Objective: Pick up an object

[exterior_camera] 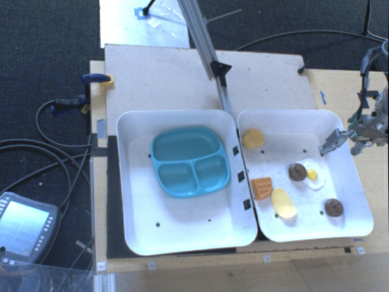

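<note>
Nearest the camera, right bin (340, 224): brown round piece (333, 207) close to the front corner, pale yellow oval piece (283, 203) beside it, orange block (262, 188) just left against the divider. A bit further back, second brown round piece (297, 171) touching a fried-egg toy (313, 178), then a yellow lump (253, 139) near the back left corner. Left bin (130, 224) holds a blue divided plate (189, 161), flat, roughly centred. End effector (334, 142) hangs at the right bin's far right rim, above the bin floor, nothing between its tips; how far the tips are apart, cannot tell, too small and blurred. Nothing picked yet, so step is the approach. Best bet, in my judgement: go for the closest clear target, probably the brown piece by the egg or the lone brown one in front; centre over it, drop straight, avoid the egg's flat edge and the bin wall. Past the bins, bare tabletop (182, 78) and a slanted metal pole (197, 23).
</note>
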`<state>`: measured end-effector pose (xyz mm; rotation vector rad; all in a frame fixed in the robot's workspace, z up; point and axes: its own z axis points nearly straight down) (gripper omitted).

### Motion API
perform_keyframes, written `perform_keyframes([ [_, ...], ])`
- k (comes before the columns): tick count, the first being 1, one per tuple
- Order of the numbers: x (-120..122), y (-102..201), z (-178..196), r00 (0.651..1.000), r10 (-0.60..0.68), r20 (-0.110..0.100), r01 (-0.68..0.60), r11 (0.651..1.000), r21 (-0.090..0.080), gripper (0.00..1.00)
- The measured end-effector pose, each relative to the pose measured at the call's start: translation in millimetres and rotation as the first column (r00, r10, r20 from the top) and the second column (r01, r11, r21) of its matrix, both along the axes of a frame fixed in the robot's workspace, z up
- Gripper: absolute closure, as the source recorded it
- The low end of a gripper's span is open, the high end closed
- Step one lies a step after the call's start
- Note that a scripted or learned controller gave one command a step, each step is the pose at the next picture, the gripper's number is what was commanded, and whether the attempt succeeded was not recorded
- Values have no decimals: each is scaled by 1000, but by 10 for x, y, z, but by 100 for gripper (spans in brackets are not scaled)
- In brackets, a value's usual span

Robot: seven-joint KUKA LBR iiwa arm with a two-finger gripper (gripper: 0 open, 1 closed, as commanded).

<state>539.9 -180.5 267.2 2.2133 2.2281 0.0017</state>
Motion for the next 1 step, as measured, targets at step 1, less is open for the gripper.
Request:
perform_keyframes([
  [1,1,1,1,1000,-2,0,2,1000,0,0],
])
